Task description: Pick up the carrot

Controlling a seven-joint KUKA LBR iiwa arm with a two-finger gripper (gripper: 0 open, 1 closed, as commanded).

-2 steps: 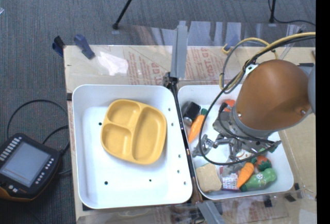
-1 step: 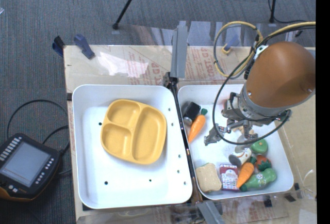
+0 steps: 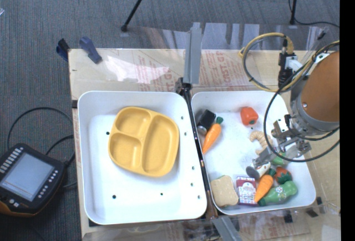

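Two carrots lie in the right bin point(image 3: 233, 98). One carrot point(image 3: 211, 137) with a green top rests near the bin's left wall, pointing down-left. The second carrot point(image 3: 263, 187) lies at the front right among other toys. My gripper point(image 3: 265, 159) hangs low over the right side of this bin, just above the second carrot and well to the right of the first. Nothing shows held in it. The arm's wrist hides part of the toys beneath it.
A yellow divided plate point(image 3: 145, 140) sits in the left bin point(image 3: 91, 179). The right bin also holds a black item point(image 3: 203, 118), a red pepper point(image 3: 249, 116), a bread slice point(image 3: 224, 190), a red box point(image 3: 245, 189), a green toy point(image 3: 280, 194) and a beige piece point(image 3: 257, 136).
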